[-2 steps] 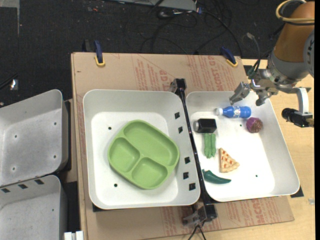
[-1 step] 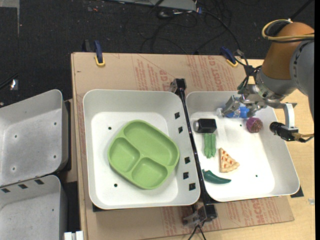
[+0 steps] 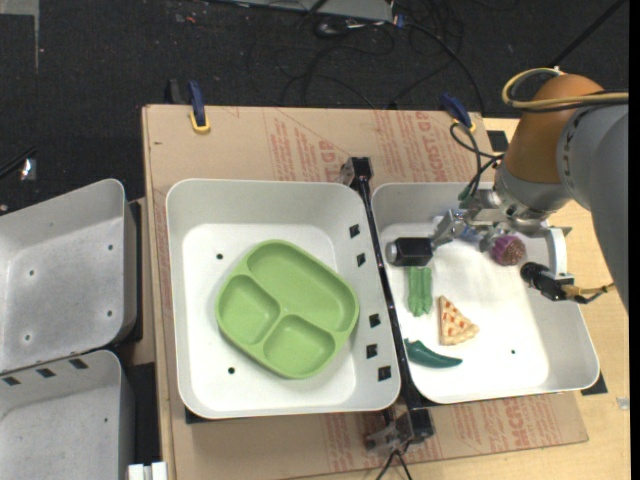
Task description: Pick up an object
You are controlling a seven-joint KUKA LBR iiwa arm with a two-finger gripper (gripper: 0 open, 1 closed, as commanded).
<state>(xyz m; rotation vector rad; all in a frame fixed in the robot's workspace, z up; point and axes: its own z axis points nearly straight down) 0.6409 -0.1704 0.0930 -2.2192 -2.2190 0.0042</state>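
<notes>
Beside the gripper (image 3: 452,226): black cylinder (image 3: 409,251), purple ball (image 3: 508,248).

A robotics lab is showing here: loose cables (image 3: 340,43) are trailing over dark carpet (image 3: 80,58) behind a clamped cardboard-topped counter (image 3: 290,133).

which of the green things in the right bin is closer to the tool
The light green bean bundle, just below the black cylinder; the dark green pepper lies farther down.
</notes>
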